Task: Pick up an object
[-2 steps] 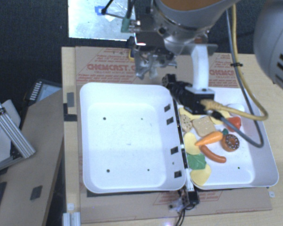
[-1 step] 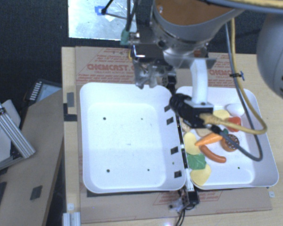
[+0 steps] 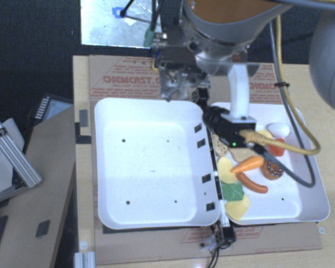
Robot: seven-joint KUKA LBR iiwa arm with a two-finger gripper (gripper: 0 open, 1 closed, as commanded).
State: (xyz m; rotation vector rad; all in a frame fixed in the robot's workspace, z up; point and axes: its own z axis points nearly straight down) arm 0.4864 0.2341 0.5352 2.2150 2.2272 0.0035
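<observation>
Gripper point(image 3: 178, 88): we cannot tell whether spread or pressed together.
Board point(image 3: 123, 78): red "CHEMCAST" print, just left of gripper.
Carrot point(image 3: 249, 163): well apart, lower right.

Red "CHEMCAST" printed on brown cardboard sheet point(image 3: 123, 71); smaller print beside it illegible.

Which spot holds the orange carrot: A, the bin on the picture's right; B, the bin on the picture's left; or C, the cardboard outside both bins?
A: the carrot lies inside the right-hand bin, next to a red sausage and a brown doughnut.
</observation>
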